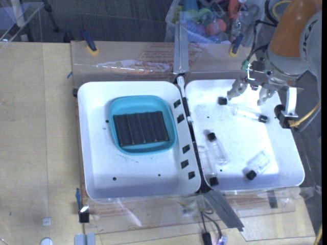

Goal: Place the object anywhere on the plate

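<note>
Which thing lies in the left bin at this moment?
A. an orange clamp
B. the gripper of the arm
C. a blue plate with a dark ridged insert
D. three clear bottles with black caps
C: the blue plate rests in the left bin, while the clear bottles and the gripper are over the right bin.

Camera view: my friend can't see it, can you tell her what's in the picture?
A grey and orange robot arm's gripper hovers over the right bin, which holds clear vials with black caps. The left bin holds a blue plate carrying a dark ridged block.
</note>
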You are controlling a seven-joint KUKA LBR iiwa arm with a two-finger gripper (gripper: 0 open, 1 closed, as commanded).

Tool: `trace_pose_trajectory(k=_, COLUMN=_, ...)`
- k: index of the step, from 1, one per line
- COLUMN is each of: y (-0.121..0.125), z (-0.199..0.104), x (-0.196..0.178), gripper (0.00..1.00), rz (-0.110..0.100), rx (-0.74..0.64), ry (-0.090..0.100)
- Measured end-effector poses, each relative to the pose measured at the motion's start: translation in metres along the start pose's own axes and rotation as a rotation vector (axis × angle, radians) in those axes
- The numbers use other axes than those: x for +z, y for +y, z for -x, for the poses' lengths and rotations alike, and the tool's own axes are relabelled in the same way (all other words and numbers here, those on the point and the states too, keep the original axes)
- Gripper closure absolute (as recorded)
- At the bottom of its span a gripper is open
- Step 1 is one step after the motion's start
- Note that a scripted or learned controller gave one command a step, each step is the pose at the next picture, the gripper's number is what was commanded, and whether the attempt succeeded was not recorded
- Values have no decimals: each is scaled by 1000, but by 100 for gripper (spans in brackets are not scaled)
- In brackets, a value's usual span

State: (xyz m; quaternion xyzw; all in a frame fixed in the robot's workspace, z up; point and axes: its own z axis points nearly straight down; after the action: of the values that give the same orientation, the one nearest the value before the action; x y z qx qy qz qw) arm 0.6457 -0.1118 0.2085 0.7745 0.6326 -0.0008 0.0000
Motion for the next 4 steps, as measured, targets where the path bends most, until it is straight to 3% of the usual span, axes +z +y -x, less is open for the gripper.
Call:
trace_pose_trajectory(k=1, y=33, z=58, x=-3, gripper=0, rz=2, rx=-41, ry=0)
trace_pose_trajectory(k=2, y=39, z=83, x=-11, gripper=0, rz=3, rx=-9, ry=-1)
trace_pose_trajectory(k=3, y=33, z=87, x=-146, gripper=0, rz=2, rx=96, ry=0)
trace_pose_trajectory(k=4, y=40, z=90, x=-74, gripper=0, rz=-2, rx=118, ry=1)
